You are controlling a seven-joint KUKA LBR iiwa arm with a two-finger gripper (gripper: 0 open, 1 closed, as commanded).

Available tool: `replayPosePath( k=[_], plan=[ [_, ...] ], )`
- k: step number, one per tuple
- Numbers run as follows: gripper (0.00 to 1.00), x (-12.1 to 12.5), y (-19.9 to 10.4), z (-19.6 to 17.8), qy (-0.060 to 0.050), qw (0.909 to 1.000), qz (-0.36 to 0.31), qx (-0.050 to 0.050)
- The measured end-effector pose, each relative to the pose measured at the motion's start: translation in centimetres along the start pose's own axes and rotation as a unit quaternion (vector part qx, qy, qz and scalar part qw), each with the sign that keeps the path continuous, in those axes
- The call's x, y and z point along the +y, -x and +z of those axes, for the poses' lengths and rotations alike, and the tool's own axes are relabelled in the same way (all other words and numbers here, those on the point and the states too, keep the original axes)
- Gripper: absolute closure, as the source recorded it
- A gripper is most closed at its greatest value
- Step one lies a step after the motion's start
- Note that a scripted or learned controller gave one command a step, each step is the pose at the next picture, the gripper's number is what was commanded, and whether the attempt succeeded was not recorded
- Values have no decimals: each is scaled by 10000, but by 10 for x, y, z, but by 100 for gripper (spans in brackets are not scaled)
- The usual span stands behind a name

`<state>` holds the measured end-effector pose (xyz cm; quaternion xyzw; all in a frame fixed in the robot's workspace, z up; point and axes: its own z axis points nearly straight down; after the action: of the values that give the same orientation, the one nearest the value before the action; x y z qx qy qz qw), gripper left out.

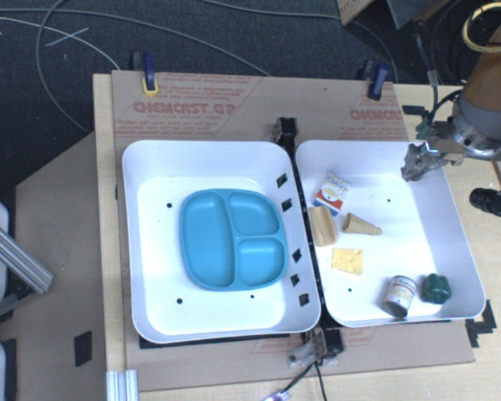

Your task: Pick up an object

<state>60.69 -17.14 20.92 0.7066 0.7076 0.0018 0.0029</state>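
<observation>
Six small objects lie in the right-hand white bin (459, 241), any of which could serve as the thing to pick up: a small tin can (400, 295) on its side near the front edge, a dark green rounded piece (436, 288) just beside it, a flat yellow slice like toy cheese (347, 261), a tan cone (361, 225), a tan bread-like block (321, 225) against the left wall, and a small white, red and blue packet (331, 193). All are likely light; the can looks rigid and smooth and may roll, so gripping across its round body seems best. The cone and block look stiff enough to pinch across their width, while the flat slice would be hard to get under. The hand (419, 162) hovers over the bin's back right corner, well apart from every object; whether it is open or closed cannot be told, as it is small and blurred. The arm (484, 98) is cut off at the right. The left bin (142, 224) holds a blue divided plate (232, 239). Both bins sit on a counter (192, 90).
</observation>
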Motion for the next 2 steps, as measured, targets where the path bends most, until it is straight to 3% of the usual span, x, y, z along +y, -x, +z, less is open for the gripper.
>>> replayPosePath(
  k=[1, 2],
  plan=[
    [100, 1, 0, -28, -8, 10000, -1, 2],
    [100, 8, -63, -24, -38, 10000, -25, 23]
  ],
)
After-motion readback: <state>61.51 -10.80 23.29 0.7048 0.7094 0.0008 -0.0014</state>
